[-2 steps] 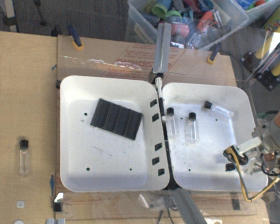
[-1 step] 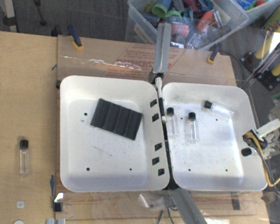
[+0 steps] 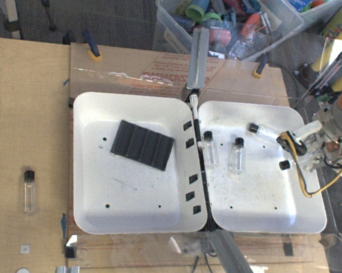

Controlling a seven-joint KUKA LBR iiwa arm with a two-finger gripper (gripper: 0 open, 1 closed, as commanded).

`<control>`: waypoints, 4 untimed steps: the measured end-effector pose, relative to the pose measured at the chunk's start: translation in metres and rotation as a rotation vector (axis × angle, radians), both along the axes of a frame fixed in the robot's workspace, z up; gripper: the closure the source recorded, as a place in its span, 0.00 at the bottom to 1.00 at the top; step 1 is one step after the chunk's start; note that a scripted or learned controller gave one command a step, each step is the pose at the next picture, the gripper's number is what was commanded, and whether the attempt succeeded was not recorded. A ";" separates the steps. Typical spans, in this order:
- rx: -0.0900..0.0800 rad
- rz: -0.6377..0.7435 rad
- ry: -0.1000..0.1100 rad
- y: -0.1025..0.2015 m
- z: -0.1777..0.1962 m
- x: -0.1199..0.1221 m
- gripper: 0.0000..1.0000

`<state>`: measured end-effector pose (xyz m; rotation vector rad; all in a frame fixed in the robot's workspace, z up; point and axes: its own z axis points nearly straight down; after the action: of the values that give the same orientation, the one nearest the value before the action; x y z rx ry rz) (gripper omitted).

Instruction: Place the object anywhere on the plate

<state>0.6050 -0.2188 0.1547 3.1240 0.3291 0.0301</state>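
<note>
The hand (image 3: 320, 149) is hovering at the right bin's (image 3: 253, 217) right rim; I cannot tell whether it is open or closed. Near it, a glass vial (image 3: 263, 132) is lying flat in that bin, long axis running roughly left-right, black cap pointing left. The dark ribbed plate (image 3: 143, 145) is sitting bare in the left bin (image 3: 88, 203), so I'd judge the placing is all still to do.

Position: sat above the pale wooden bench (image 3: 20, 90).
Facing: looked down aslant.
Framed: left shallow white bin (image 3: 125, 188), right shallow white bin (image 3: 255, 197).
</note>
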 end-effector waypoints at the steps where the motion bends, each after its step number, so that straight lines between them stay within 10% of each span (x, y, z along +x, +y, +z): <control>1: -0.005 0.004 -0.012 0.001 -0.002 0.039 1.00; 2: 0.024 0.016 0.007 0.026 -0.064 0.050 1.00; 4: -0.001 0.002 0.011 0.091 -0.065 -0.043 1.00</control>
<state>0.5624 -0.1275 0.0900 3.1239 0.3325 0.0128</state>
